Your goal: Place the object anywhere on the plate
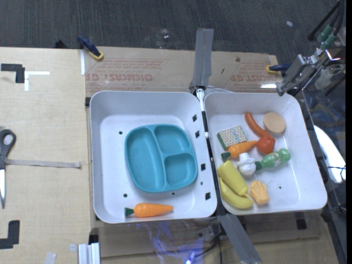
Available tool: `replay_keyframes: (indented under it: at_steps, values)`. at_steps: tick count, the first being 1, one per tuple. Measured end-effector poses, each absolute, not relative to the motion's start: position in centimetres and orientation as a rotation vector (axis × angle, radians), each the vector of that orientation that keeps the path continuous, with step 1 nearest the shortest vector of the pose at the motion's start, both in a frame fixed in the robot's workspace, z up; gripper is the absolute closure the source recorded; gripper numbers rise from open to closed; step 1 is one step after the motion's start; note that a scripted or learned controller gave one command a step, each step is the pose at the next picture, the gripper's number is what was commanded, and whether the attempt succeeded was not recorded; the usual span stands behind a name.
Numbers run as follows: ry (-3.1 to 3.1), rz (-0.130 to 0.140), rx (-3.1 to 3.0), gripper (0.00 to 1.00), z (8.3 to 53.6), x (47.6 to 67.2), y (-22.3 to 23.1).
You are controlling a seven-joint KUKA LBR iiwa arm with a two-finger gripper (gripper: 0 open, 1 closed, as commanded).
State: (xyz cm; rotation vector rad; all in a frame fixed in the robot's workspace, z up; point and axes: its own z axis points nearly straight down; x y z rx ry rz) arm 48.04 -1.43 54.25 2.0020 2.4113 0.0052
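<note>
Camera view: only legible-ish writing is red print on the cardboard sheet (165,70) behind the bins. It reads reversed/upside down, too blurry to make out. Label on the green bottle (273,159) is too small to read.

Counts:
- 2 white bins: left bin (104,164), right bin (300,194), touching along the middle.
- 1 teal plate (161,157), three compartments, sits centre of the left bin, nothing on it.
- 2 toy carrots: carrot (149,209) lies at the front edge of the left bin, just in front of the plate, not touching it; small carrot (242,147) in the right bin.
- 1 banana (233,185), front-left of the right bin, with a ridged yellow shell-like piece (259,192) just beside it.
- 1 sausage (254,125), 1 tan round disc (274,123), 1 red tomato-like piece (265,144), 1 green patterned block (231,136), 1 white garlic-like piece (246,163) touching the bottle.
- 1 pair of scissors (4,155) on the bench at far left, 2 clamps on the cardboard: blue clamp (89,47), right clamp (274,68).

Gripper (291,80) is above the right bin's back-right corner, well apart from the objects. Cannot tell its state. Nothing visibly in it.
</note>
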Motion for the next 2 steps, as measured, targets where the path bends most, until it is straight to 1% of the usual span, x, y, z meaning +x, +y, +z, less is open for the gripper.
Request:
replay_keyframes:
  at_steps: [1, 2]
  values:
    - [1.947, 0.002, 2.459, 0.00, 54.1, 48.1, -7.2]
    - [1.507, 0.002, 2.752, 0.00, 54.1, 47.9, -10.0]
